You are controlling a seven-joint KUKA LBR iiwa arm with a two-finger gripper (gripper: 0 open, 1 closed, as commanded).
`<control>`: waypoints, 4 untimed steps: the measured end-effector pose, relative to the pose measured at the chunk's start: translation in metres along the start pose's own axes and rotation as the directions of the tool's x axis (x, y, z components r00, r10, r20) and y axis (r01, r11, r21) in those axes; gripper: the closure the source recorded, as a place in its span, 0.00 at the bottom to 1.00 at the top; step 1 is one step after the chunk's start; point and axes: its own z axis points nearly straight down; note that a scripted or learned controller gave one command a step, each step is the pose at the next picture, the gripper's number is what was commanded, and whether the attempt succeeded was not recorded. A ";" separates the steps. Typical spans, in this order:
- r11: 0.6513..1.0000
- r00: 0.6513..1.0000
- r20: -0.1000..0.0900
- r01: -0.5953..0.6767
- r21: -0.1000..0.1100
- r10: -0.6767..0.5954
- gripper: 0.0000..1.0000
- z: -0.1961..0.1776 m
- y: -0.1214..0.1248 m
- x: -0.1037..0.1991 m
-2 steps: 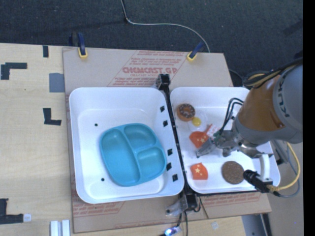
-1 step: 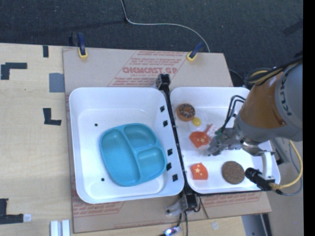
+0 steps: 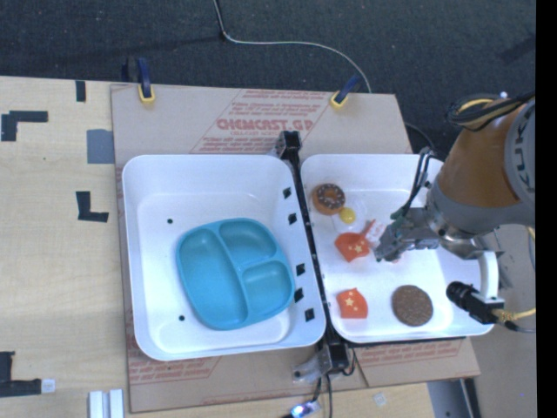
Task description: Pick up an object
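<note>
The right bin (image 3: 383,171) holds a chocolate doughnut (image 3: 329,198), a small yellow ball (image 3: 347,216), a red strawberry-like piece (image 3: 352,246), an orange-red block with a star (image 3: 352,304) and a round brown cookie (image 3: 412,305). My gripper (image 3: 385,246) hangs over the middle of this bin, just right of the red piece and a thin pinkish item (image 3: 370,230). Nothing shows between the fingers.
The left bin (image 3: 148,190) holds a blue divided plate (image 3: 233,273). A black divider (image 3: 300,233) runs between the bins. Both sit on a cardboard sheet (image 3: 252,124) held by clamps; a cable (image 3: 287,46) trails across the dark floor behind.
</note>
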 end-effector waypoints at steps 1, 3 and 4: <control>1.000 1.000 0.001 0.000 -0.002 0.000 1.00 -0.038 0.001 0.000; 1.000 1.000 -0.001 0.004 0.002 -0.004 1.00 -0.024 0.046 0.110; 1.000 1.000 -0.001 0.005 0.002 -0.005 1.00 -0.017 0.070 0.163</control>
